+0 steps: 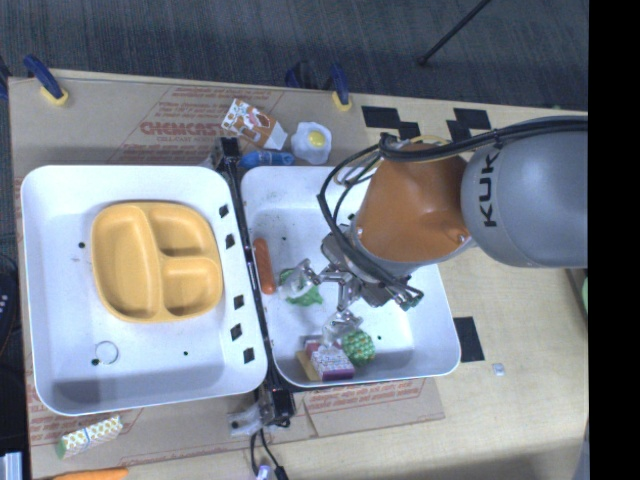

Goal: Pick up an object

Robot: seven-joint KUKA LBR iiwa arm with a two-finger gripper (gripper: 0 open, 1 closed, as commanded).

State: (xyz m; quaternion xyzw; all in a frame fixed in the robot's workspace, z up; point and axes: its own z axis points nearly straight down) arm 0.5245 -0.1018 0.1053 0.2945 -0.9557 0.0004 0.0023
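My gripper (340, 320) reaches down into the right bin (430, 328), under the orange band of the arm. Its tip hangs just above a small pink-and-white packet (328, 360) and a green textured ball (359, 346) near the bin's front wall. A green leafy piece (302, 286) lies just left of the gripper. An orange carrot-like stick (264, 265) rests along the bin's left wall. Nothing shows between the fingers.
The left bin (50, 268) holds a yellow divided tray (157, 259). Behind the bins lie a printed carton (245, 121), a blue item (266, 157) and a yellow-and-white item (312, 141). A wrapped candy (88, 435) lies at the bench's front left.
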